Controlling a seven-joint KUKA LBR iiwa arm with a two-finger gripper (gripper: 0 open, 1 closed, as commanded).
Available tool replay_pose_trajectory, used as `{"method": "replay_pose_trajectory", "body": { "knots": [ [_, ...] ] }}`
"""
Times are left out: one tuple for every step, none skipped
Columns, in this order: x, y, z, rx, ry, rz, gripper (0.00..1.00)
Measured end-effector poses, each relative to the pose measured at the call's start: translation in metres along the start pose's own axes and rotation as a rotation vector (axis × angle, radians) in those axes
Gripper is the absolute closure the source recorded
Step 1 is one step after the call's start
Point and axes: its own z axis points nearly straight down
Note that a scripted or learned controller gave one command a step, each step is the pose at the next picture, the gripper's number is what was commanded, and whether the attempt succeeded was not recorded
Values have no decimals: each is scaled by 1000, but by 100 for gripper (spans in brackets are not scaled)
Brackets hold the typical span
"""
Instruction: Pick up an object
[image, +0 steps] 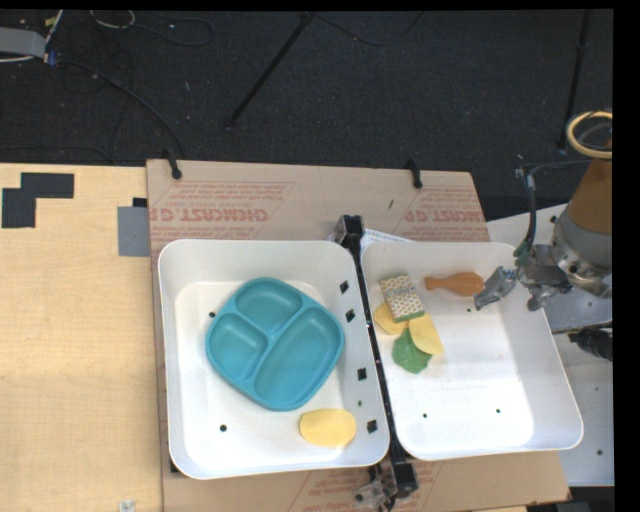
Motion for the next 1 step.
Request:
{"method": "replay_pose_trajectory", "body": {
  "knots": [
    [0, 3, -9, -13, -3, -3, 0]
  ]
}}
